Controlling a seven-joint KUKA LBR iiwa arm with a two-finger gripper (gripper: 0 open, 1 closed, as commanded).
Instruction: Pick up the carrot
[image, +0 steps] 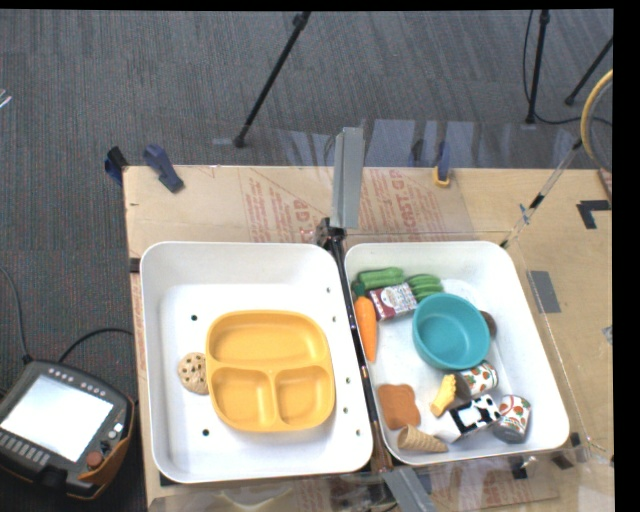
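A: Carrot first. Where does it lie?

B: The carrot (367, 328) is in the right bin (532, 310), flat on the floor and hard against the left wall. It runs lengthwise along that wall, thick end toward the far side, point toward the near side.

A: Neighbours?

B: A dark red packet (394, 300) sits just beside its thick end. Two green pieces (381, 278) lie beyond that, along the far wall. A teal bowl (452, 331) stands upright to the carrot's right, apart from it, with bare white floor between.

A: Nothing on top of it?

B: No. Its whole length shows.

A: Near end of that bin?

B: Crowded. A brown toast-like slab (399, 405), a cone (421, 438) on its side, a yellow piece (444, 395), a black-and-white block (472, 414) and two patterned cups (512, 415), all close together. Where one ends and the next begins is hard to read.

A: Anything hidden?

B: Something dark brown peeks out behind the bowl's right rim; cannot tell what it is.

A: Left bin?

B: The left bin (165, 300) holds a yellow divided plate (270, 368), with a cookie (193, 372) touching its left edge.

A: Off the bench?

B: A handheld screen unit (62, 425) on the carpet at lower left, partly cut off by the frame edge.
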